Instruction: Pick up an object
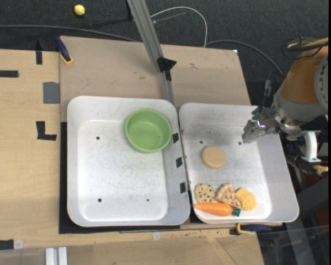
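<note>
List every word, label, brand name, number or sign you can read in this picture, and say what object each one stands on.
None: no readable text.
The round green plastic bowl, the two shallow white bins, the toy foods and the grey two-finger gripper bear no lettering.
The black tape strips on the wooden bench are plain marks, not letters.

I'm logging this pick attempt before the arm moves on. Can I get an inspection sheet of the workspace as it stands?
Surface: two white bins side by side, left bin and right bin, on a wooden bench.
Job's things: green bowl in the left bin; tan round piece, cookie, pretzel-like piece, corn and carrot in the right bin.
Clutter: yellow ball on the floor beyond the bench.
Grippers: gripper above the right bin's upper right part; jaws' state unclear.
Cables: white cable looping behind the bench.
Surroundings: slanted metal pole, dark floor.
</note>
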Robot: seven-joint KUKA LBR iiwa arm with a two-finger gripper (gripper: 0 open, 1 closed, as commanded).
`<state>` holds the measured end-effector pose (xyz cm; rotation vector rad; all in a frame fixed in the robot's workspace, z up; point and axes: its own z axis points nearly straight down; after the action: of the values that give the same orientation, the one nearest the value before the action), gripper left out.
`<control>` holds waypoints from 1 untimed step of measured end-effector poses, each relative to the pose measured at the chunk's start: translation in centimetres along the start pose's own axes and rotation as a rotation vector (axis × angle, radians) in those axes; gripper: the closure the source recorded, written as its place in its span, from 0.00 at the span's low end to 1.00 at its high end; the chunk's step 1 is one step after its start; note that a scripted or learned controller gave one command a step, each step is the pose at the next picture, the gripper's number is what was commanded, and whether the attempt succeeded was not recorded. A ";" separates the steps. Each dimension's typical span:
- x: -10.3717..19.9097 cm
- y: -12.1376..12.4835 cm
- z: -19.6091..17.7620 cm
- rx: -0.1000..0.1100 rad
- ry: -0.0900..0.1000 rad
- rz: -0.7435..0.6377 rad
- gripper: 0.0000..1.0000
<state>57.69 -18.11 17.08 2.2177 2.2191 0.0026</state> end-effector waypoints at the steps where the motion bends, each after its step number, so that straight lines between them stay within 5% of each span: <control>1: 0.0 0.1 -5.3 0.000 0.000 -0.001 1.00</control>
<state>57.77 -18.11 22.37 2.2173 2.2204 0.0027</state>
